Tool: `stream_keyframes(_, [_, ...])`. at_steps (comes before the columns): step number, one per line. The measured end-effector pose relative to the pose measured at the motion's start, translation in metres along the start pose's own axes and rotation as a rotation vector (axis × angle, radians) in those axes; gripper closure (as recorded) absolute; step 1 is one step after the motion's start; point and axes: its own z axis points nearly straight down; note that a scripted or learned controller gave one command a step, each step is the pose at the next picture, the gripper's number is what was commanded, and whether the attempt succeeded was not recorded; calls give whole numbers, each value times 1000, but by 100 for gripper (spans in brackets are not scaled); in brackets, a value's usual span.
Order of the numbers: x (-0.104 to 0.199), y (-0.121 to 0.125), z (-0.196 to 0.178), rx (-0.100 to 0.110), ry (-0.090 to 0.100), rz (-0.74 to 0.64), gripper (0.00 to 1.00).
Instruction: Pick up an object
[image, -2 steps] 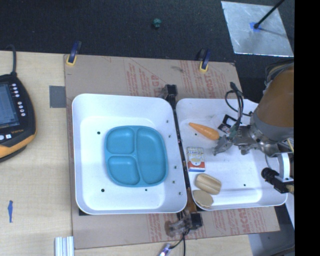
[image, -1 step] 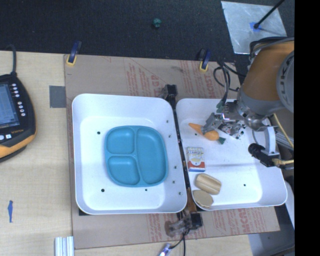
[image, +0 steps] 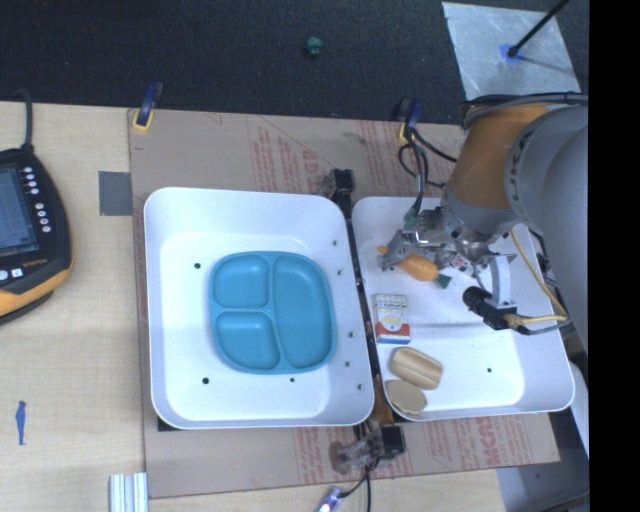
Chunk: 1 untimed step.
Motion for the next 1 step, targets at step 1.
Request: stream_keyframes(1, [-1, 1, -11, -1, -1, -2, 100])
